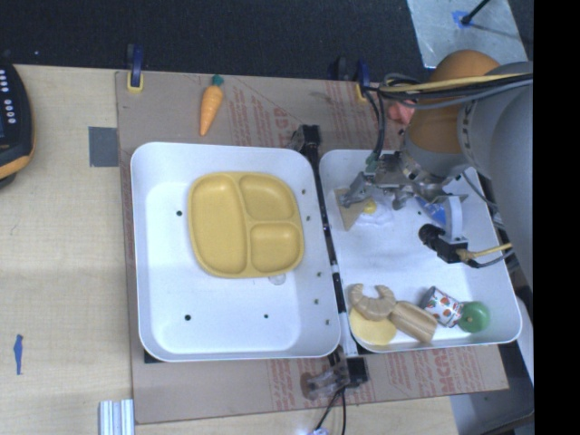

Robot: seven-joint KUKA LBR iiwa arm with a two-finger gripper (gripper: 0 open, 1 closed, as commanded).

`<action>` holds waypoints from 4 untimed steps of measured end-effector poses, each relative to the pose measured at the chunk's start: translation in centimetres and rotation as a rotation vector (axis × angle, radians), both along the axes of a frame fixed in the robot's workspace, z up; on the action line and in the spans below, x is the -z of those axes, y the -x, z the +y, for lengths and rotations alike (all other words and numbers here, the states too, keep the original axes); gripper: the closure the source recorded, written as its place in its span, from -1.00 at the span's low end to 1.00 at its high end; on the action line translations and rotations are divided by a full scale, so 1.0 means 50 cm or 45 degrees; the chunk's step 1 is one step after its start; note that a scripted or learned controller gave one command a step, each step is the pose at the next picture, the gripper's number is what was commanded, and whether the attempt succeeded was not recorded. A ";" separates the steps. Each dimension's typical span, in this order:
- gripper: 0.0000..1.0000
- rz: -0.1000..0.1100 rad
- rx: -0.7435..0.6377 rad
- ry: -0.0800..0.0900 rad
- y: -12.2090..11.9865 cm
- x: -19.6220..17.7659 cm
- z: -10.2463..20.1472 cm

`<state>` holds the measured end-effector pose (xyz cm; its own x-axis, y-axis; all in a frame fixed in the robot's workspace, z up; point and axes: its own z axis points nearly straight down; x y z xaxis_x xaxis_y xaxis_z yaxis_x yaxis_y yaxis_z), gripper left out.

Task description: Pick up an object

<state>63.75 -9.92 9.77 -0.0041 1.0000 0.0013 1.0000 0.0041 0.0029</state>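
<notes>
whether the jaws are spread or pressed together, i cannot tell. the gripper (372,193) hangs low over the right bin (399,252), by a small yellowish piece (352,214). further off (front edge) lie a wooden wrench (391,309), yellow disc (372,331) and green ball (474,315). a yellow divided plate (245,223) sits in the left bin (163,315).

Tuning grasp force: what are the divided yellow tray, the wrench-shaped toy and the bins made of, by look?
Divided tray: likely moulded plastic, matte pale yellow, rounded seamless compartments.
Wrench toy: looks like unpainted wood, tan, dull finish.
Bins: probably hard plastic, smooth white, slight sheen; material uncertain.
</notes>
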 end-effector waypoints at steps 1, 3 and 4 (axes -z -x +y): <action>-1.00 -0.001 -0.004 -0.001 -0.044 -0.002 0.007; -1.00 -0.006 -0.002 -0.001 -0.045 -0.001 0.000; -1.00 0.006 -0.002 0.001 -0.039 0.009 0.012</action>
<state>65.70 -9.30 9.34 -0.0058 1.0000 0.0007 1.0000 0.0058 -0.0021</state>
